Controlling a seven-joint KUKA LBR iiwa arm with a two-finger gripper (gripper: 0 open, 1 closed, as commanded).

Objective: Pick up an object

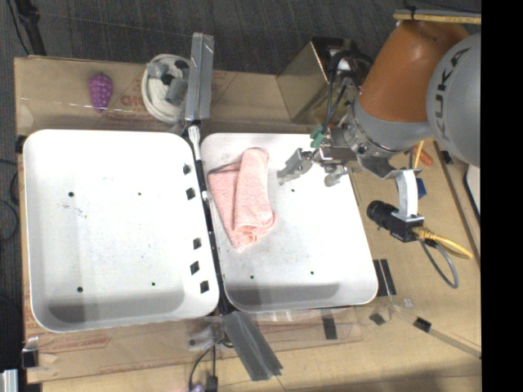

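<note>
Camera view, looking down on the desk [445,296]. Two white bins sit side by side, touching along a shared middle edge. The left bin [106,219] occupies the left half of the desk; the right bin [310,251] lies next to it, nearer the arm.

Task item: a pink towel [243,196], folded into a long roll, lies in the right bin. It rests in the left part of that bin, just beside the middle edge, running from the bin's far side toward its centre at a slight tilt.

The arm [409,64] reaches in from the right, its orange band above the wrist. The gripper [313,170] hangs over the far right part of the right bin, near the towel's upper end but apart from it. The fingers [292,167] are spread apart, with bare bin floor visible between them and nothing gripped.

Beyond the bins, on the far strip of the desk, a small purple object [100,91] lies at the left. A white ring-shaped item [166,86] sits to its right. A cardboard box [306,76] stands behind the right bin.
</note>
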